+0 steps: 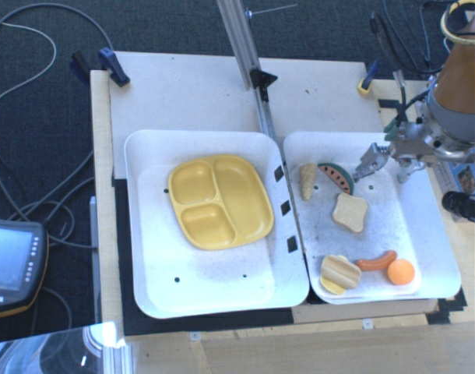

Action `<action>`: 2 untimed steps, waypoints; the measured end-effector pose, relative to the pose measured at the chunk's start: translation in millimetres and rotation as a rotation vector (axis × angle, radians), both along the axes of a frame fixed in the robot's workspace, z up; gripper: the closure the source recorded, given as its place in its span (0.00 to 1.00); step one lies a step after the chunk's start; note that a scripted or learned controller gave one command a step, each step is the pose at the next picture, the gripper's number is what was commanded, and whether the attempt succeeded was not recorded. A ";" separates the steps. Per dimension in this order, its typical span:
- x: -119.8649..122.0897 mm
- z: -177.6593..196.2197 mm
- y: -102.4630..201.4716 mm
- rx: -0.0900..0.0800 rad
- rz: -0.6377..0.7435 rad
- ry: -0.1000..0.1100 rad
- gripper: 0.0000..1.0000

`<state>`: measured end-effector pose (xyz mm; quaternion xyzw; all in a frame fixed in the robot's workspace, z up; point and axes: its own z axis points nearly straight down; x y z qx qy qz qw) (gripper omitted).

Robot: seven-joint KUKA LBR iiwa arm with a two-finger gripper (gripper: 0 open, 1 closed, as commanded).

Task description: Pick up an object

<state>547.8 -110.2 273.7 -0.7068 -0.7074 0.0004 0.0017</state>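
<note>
White right bin (432,232) holds a bread slice (350,212), watermelon slice (336,177), sandwich (340,273), sausage (374,261) and orange ball (401,272). Gripper (385,163) hovers above the bin's upper edge, jaws apart, gripping nothing. Left bin (152,209) holds a yellow divided plate (219,201).

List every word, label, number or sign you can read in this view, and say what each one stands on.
No text in this view can be read.
Tablet screen at the left edge: lit, but its contents are too blurred to read.
Yellow divided plate in the left bin: no marking.
Toy foods in the right bin, such as the watermelon slice and orange ball: no labels.
</note>
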 end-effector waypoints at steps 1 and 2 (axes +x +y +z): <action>0.0 0.0 -0.1 0.000 -0.001 0.000 0.00; -8.7 -55.7 6.4 0.001 -0.001 0.005 0.00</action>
